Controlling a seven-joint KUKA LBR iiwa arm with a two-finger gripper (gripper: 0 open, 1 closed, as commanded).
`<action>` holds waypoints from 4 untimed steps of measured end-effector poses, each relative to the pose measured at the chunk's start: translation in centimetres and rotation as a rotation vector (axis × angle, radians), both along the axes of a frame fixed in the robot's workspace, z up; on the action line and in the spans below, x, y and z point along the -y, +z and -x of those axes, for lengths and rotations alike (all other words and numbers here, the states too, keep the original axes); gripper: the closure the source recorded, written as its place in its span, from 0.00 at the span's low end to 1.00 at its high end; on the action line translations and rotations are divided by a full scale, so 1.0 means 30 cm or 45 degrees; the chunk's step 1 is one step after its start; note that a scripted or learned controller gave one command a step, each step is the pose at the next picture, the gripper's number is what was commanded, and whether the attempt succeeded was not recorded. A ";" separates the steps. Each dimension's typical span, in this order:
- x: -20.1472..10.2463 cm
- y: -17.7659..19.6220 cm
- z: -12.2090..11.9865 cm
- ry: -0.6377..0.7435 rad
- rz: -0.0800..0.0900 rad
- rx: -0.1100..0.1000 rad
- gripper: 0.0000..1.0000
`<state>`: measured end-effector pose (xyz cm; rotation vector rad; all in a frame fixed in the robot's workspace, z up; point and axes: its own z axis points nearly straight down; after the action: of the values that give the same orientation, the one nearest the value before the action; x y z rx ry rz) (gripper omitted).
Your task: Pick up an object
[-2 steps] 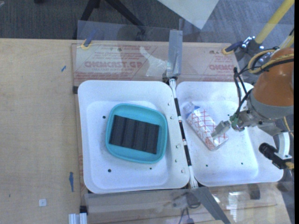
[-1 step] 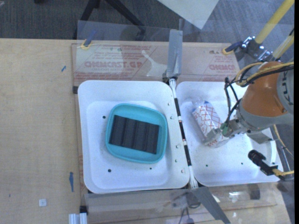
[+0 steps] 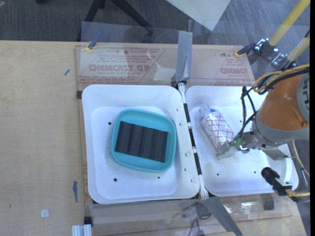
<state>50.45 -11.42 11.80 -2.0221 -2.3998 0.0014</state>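
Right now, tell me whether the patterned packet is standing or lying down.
Lying down: the patterned packet rests lengthwise on the right bin floor, slanted, the gripper at its near end.

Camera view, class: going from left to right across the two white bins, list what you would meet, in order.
Teal tray in the left bin → divider between the bins → red-and-white wrapped packet in the right bin → pincer → arm.

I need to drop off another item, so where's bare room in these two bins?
Left bin: a bare rim around the teal tray, widest along its left wall. Right bin: bare floor along the near edge and the far corner. Crowded mid-right, where the gripper meets the patterned packet.
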 end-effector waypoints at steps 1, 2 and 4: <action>0.148 0.033 -0.102 -0.016 0.004 0.007 0.00; 0.120 -0.097 -0.181 0.050 0.008 0.016 0.00; 0.041 -0.103 -0.486 0.236 0.011 -0.086 0.00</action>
<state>65.04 -12.66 8.70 -1.7651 -2.5379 0.0788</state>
